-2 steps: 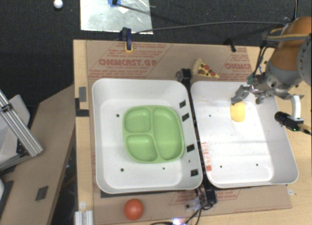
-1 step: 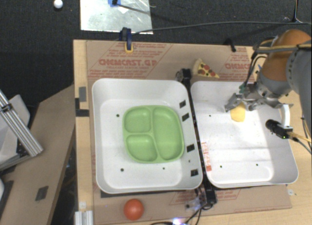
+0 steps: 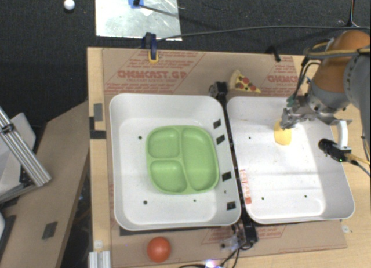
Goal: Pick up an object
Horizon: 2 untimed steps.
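I see the hand (image 3: 288, 119) low in the right bin (image 3: 301, 203), the yellow object (image 3: 283, 137) just below it; I cannot tell its grip state.

We count two shallow white bins on the tabletop (image 3: 174, 67), a left bin (image 3: 124, 110) and a right bin (image 3: 301, 203). In the left bin we find one green divided tray (image 3: 182, 159), which has three compartments. In the right bin we count one small yellow object (image 3: 283, 137). Outside the bins we count one slice of toy pizza (image 3: 244, 82) at the far edge, one orange-red ball (image 3: 159, 249) at the near edge, and one blue-and-yellow clamp (image 3: 151, 47) at the back. Farther off we see one small white ball (image 3: 69, 4) and one shiny sheet (image 3: 138, 6). We count one arm (image 3: 339, 75), bearing one claw (image 3: 288, 117).
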Each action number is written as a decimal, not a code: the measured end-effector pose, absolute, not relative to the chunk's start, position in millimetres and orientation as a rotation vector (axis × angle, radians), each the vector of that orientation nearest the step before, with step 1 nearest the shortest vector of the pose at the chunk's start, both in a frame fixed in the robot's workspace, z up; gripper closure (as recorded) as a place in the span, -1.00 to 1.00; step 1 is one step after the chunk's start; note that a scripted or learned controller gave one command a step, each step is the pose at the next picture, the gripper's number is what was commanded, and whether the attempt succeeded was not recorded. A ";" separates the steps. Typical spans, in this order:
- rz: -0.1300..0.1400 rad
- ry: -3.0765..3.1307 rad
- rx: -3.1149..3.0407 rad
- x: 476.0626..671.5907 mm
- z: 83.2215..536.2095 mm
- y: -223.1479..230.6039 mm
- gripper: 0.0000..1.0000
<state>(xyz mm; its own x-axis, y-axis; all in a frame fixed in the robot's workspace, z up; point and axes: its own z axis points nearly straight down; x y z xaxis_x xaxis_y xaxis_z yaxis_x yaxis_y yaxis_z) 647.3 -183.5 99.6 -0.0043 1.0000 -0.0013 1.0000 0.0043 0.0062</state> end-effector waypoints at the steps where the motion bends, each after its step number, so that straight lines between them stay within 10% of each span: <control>1: 0.007 2.223 2.211 647.2 160.7 -175.4 1.00; 2: 0.006 2.224 2.210 656.4 208.4 -174.8 1.00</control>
<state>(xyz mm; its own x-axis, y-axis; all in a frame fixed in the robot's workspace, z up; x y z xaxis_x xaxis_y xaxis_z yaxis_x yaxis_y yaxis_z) 656.4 -174.8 208.4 -0.0063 1.0000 -0.0019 1.0000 0.0063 0.0076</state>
